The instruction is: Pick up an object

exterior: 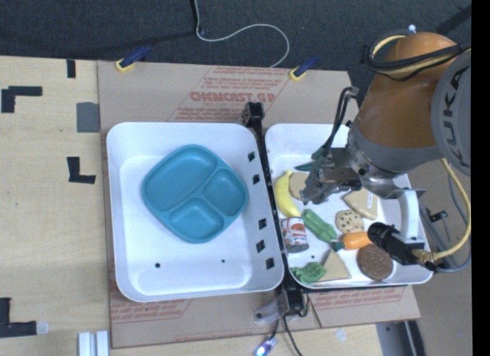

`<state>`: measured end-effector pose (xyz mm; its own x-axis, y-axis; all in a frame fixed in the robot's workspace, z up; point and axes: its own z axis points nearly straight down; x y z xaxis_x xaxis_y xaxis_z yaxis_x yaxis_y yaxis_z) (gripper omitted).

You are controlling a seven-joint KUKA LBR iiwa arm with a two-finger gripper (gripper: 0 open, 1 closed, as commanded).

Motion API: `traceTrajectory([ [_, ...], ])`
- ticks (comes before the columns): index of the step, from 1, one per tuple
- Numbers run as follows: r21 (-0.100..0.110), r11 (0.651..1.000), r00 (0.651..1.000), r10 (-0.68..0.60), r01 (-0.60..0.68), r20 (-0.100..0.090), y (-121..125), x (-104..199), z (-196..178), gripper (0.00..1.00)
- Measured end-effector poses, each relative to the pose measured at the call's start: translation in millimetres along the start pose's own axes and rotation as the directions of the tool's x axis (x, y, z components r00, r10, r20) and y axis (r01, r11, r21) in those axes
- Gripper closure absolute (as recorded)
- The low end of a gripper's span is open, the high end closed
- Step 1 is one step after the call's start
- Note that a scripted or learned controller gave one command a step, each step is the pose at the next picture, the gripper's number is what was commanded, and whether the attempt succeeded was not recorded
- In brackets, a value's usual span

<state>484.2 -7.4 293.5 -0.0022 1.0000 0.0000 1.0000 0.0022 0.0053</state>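
So the tool [318, 186] is hanging low in the right bin [302, 134], upper-middle part of it, just right of the banana [285, 194] and right above the green pickle-looking thing [319, 224]. It's a dark tangle from this angle, so I can't tell whether it's gripping anything or what it's doing at the tips, tbh. Nothing visibly caught in it imo.

Why there? My guess is it's lined up over the densest bit of the pile, since any object counts for this task, and the banana and green piece are the closest candidates.

Going outward: a small can w/ a red label [295, 233] sits lower left of the tool, against the divider side. Right of the tool there's a cookie [350, 220] and a pale wedge [363, 205], then an orange carrot-ish piece [354, 240] below those. A round brown disc [374, 262] sits in the bottom right corner, w/ a leafy green bit [309, 272] and a tan triangle [334, 267] along the bottom edge.

What's in the way: stuff is packed tight, so a grab could clip neighbours. The big orange arm [402, 94] covers the bin's upper right, and a black cable fitting [390, 243] hangs over the carrot area.

The left bin [122, 194] holds a blue divided plate [195, 192], well apart from the action. Both bins sit on cardboard [222, 90] on the table [46, 217].
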Motion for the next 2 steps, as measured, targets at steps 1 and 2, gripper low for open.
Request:
traceTrajectory([
  [1, 0.009, 1.000, 1.000, -0.001, 0.001, 0.001, 43.6, 23.4, 52.1, 1.00],
  [2, -0.002, 1.000, 1.000, -0.007, 0.007, -0.004, -0.8, 75.5, -56.0, 1.00],
])
